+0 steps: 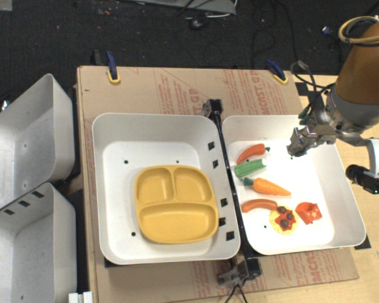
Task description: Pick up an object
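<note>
Right bin (341, 232): food toys loose at centre, graspable. Left bin (114, 169): yellow tray (175, 204). End effector (300, 142) at right bin's 1 o'clock, above the toys; grip state cannot be told.

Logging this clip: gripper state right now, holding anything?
Gripper: over the right bin, above the toy foods; nothing seen between its fingers; open or shut cannot be told.

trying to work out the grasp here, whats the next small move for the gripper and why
Probably a short move left and down toward the sausage. The gripper sits over bare floor at the back of the right bin with nothing between its fingers, and that sausage is the nearest item, lying just above the green piece.
</note>
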`<action>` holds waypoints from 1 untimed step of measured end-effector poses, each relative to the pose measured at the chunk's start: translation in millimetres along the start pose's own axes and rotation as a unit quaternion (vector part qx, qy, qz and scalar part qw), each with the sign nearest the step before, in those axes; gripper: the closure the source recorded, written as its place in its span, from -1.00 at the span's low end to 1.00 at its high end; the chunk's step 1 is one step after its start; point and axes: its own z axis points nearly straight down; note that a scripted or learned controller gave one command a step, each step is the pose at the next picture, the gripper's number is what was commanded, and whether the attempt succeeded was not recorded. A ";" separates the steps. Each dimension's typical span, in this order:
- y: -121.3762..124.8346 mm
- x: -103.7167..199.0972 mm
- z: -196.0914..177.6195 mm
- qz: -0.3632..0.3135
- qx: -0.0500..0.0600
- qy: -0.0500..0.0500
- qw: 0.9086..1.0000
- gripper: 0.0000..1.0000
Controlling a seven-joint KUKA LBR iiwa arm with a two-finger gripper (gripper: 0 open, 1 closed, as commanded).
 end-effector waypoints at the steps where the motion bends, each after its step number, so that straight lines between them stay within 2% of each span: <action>1: -17.2 50.8 14.6 0.000 0.001 0.000 1.000 1.00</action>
